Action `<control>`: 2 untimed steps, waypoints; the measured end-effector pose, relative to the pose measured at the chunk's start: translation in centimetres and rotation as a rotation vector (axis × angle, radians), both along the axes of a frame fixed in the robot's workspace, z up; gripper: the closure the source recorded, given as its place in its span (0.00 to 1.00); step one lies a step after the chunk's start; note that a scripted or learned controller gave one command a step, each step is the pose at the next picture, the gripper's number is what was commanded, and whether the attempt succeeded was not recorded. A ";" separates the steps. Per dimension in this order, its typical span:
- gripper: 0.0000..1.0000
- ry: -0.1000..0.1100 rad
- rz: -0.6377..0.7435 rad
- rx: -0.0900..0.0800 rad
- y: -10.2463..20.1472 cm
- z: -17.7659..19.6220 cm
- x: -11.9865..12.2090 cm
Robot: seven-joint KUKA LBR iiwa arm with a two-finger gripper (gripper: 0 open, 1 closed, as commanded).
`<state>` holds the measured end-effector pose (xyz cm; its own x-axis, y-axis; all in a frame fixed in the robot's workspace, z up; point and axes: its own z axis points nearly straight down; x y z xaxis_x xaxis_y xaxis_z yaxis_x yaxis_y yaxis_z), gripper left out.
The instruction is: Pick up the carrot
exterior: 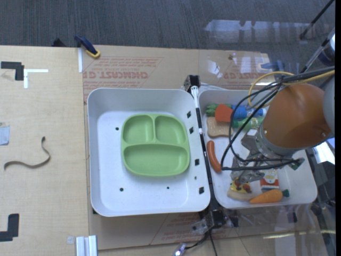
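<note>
Carrot [266, 197] lies at the near edge of the right bin [303, 188], w/ a pizza slice toy [244, 187] touching its left end. My claw [254, 170] hangs just above & left of it, over the pizza; can't tell how far open it is or if it has hold of anything, cables & my orange band [295, 116] block that. Hot dog [213, 156] sits along the bin's left wall, bread slice [218, 127] beyond. Left bin [101, 196] holds a green divided plate [155, 145].
</note>
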<state>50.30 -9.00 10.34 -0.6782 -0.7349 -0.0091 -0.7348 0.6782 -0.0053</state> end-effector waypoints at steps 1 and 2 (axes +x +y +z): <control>0.00 0.000 0.000 0.000 0.0 0.0 0.0; 0.00 -0.001 0.150 -0.003 -0.6 -0.8 -1.7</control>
<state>48.58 -9.64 9.57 -0.5607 -0.8280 -0.0070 -0.8280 0.5607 -0.0077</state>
